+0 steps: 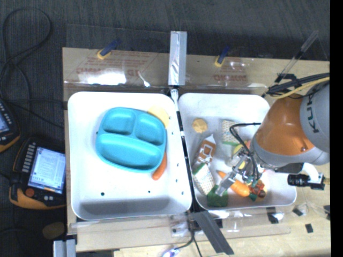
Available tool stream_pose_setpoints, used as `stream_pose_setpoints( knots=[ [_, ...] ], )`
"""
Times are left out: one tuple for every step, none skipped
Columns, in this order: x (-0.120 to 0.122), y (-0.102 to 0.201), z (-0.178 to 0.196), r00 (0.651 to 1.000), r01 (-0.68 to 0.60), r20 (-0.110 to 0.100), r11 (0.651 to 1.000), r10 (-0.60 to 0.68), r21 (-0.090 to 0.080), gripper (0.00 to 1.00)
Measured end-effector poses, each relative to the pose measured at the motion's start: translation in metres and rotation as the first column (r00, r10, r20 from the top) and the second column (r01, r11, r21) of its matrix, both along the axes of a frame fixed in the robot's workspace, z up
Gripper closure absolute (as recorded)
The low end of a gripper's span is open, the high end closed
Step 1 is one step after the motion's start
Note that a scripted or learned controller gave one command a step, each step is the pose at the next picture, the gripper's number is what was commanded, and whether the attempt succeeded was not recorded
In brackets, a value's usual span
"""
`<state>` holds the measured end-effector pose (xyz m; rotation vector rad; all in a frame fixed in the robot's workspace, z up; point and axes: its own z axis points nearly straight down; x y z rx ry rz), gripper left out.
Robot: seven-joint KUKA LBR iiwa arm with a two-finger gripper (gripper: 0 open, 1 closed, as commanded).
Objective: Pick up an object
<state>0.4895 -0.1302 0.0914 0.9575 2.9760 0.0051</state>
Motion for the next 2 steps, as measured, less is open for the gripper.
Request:
stream_pose_setpoints(
  knots=[
    [0.002, 0.029, 0.086, 0.997, -0.080, -0.015, 0.997, 0.080, 0.001, 0.00],
    [0.000, 0.024, 0.000, 0.974, -0.228, -0.002, 0.974, 0.228, -0.004, 0.00]
  ],
)
